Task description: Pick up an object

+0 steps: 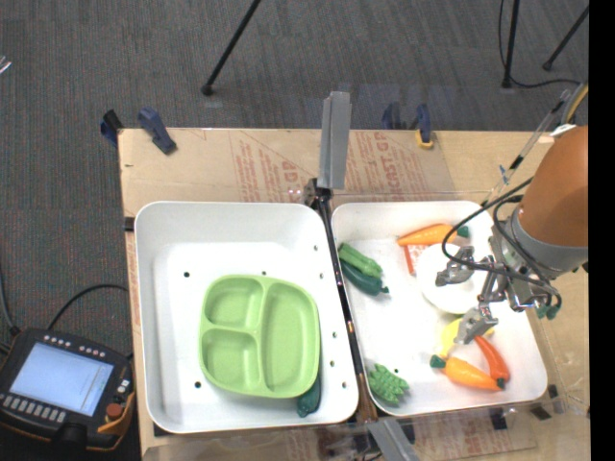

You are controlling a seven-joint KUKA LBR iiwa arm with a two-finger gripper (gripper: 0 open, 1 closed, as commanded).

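Approach step: the hand, fingers apart and holding nothing, hangs over the right bin, one fingertip just above a yellow toy beside two carrots. Next: descend and close on it.

At the right edge of the frame, the arm shows as a broad rounded orange band, smooth and matte, with a grey ring below it toward the wrist. From that ring hangs the gripper, a cluster of bare silvery metal links and brackets with dark joints. Its two fingers are slim, grey and metallic, ending in paler tips. A thin black cable loops out from the wrist on its left side in a loose curve. A greenish hose or wire runs along the lower right of the metal assembly.
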